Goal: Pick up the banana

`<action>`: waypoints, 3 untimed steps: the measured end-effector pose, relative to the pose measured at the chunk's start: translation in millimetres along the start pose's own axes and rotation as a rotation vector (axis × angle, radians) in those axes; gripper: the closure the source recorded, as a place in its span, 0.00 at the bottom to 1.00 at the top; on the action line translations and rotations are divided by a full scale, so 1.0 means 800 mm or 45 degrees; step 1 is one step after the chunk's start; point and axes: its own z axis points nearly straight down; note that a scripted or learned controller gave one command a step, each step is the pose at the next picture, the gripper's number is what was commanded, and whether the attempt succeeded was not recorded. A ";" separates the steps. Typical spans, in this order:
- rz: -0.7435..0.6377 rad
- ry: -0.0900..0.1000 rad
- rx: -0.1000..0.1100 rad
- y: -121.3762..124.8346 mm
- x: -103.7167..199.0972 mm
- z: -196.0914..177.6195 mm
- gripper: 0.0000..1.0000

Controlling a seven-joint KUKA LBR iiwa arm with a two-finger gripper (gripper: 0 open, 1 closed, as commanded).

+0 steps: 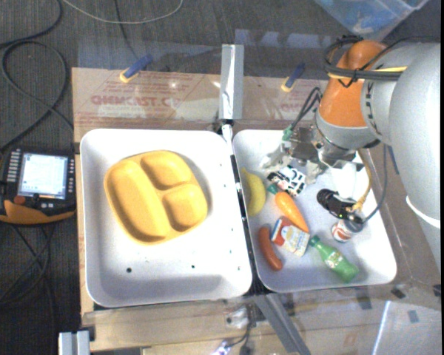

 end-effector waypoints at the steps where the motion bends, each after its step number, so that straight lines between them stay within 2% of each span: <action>1: -0.118 0.000 -0.003 0.011 0.078 -0.040 0.00; 2: -0.118 -0.003 -0.005 -0.015 -0.001 0.059 0.00; 3: -0.119 0.002 0.000 -0.016 0.001 0.049 1.00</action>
